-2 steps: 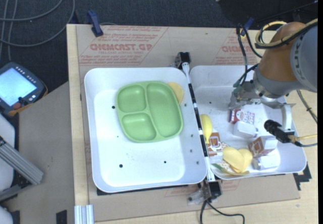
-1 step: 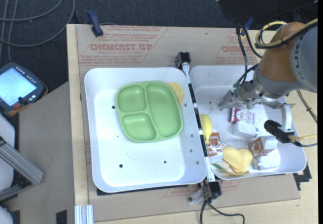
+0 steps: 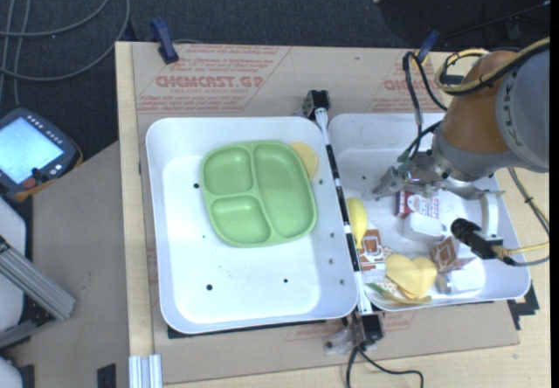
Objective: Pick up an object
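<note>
A smooth green plastic tray [image 3: 259,192] with three compartments lies in the left bin [image 3: 175,229]. At centre right, the gripper [image 3: 410,176] hangs over the right bin [image 3: 367,137] above a red-and-white carton [image 3: 424,207], its metal fingers spread open and holding nothing. Lower in the bin, a yellow banana [image 3: 356,218] and crumpled wrappers [image 3: 410,277] overlap and are hard to separate.

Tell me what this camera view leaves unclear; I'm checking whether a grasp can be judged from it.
- gripper: the arm's wrist overhangs it, so its state is hidden.
- red-and-white carton: partly under the gripper; contact cannot be told.
- yellow item: mostly hidden behind the green tray.
- Package labels in the right bin: too small to read.
</note>
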`<action>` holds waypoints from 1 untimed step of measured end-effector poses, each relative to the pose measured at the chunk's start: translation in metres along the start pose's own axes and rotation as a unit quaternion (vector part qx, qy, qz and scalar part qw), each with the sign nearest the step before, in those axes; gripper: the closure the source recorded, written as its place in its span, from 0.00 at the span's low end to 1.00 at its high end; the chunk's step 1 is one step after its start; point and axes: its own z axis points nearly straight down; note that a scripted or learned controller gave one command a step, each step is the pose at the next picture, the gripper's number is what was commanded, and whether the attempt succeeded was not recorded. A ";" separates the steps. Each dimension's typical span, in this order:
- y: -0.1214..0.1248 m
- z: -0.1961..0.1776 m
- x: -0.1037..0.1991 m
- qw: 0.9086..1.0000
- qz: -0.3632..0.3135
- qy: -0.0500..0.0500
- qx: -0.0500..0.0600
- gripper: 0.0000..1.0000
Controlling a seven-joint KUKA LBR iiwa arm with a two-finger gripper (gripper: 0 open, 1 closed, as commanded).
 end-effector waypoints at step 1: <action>0.011 0.006 -0.009 1.000 0.000 0.004 0.008 0.00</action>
